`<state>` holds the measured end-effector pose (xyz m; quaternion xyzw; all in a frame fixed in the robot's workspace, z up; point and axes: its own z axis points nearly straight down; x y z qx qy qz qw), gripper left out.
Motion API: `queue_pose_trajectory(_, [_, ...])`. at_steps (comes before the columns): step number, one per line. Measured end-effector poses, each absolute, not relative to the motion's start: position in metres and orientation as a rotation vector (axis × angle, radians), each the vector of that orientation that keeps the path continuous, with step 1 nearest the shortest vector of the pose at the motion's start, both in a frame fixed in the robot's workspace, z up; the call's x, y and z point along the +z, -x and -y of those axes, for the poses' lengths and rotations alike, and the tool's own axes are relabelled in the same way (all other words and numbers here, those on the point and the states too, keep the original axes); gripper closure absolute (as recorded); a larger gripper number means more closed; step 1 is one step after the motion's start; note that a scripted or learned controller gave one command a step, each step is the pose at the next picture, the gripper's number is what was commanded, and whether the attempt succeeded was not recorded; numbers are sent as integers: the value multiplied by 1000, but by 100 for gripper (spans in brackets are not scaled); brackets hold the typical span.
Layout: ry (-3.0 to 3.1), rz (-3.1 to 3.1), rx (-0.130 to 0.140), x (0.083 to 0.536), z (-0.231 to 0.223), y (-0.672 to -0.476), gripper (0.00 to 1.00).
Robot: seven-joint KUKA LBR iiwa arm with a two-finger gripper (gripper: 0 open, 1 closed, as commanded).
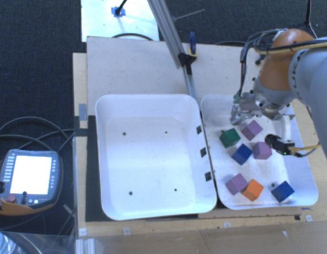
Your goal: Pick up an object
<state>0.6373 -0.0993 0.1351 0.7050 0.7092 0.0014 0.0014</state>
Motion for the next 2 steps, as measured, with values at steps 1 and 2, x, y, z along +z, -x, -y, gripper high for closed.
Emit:
queue_pose_trajectory(1, [-2210,-2223,9,200,97,-637,100])
queue_pose_trajectory(2, [-2211,-2224,7,246,97,-639,100])
